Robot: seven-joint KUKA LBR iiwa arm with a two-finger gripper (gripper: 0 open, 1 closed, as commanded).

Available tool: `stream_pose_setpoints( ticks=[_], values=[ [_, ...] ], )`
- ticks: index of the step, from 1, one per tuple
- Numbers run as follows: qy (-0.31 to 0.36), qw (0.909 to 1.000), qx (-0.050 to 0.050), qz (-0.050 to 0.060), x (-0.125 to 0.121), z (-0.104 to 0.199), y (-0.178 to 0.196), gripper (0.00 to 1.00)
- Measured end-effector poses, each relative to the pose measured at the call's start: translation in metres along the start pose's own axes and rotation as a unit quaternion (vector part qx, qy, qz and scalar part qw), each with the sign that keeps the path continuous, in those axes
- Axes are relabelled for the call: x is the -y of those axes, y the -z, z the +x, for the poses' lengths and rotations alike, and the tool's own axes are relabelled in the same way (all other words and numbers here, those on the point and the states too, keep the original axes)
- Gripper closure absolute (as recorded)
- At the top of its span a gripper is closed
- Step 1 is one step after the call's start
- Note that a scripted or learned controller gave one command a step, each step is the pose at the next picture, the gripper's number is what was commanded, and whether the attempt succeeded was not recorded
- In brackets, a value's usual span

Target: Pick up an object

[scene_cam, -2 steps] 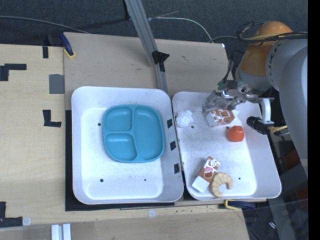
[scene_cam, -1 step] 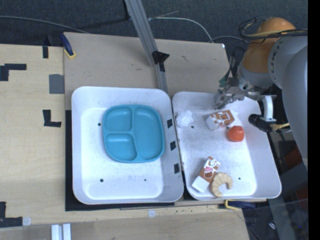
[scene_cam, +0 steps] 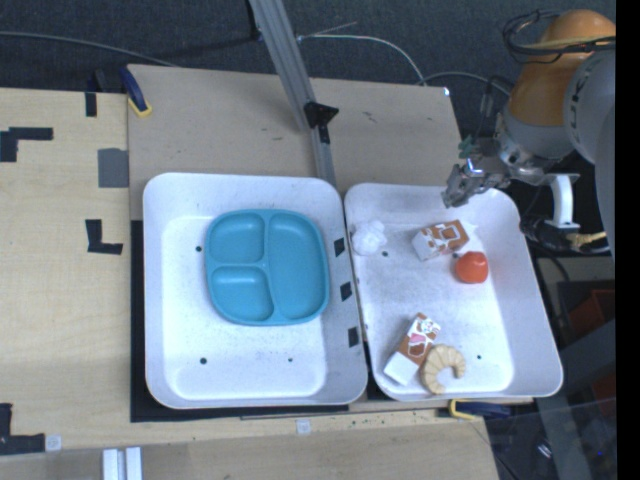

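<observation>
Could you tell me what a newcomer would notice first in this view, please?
Most likely the blue divided plate in the left bin. Next, the red ball in the right bin, beside a small carton. The pincer hovers over that bin's far edge.

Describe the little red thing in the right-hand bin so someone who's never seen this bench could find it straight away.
Start at the right bin, the one without the blue plate. Near its far right side lies a small red tomato, just below and right of a brown-and-white carton. It is the only round, plain red item; its neighbours are boxes, a croissant and a white wad.
</observation>
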State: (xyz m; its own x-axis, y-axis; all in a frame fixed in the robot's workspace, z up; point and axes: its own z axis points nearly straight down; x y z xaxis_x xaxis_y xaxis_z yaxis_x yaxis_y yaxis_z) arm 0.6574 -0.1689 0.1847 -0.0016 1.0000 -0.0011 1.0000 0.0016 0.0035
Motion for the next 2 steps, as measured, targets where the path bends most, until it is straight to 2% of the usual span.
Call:
stream_pose_setpoints(
  ticks=[1,2],
  values=[
    [0.0,1.0,0.0,-0.001,0.0037,-0.0046,0.0618,1.0],
    [0.0,1.0,-0.001,0.002,0.0035,-0.0042,0.0628,1.0]
  ],
)
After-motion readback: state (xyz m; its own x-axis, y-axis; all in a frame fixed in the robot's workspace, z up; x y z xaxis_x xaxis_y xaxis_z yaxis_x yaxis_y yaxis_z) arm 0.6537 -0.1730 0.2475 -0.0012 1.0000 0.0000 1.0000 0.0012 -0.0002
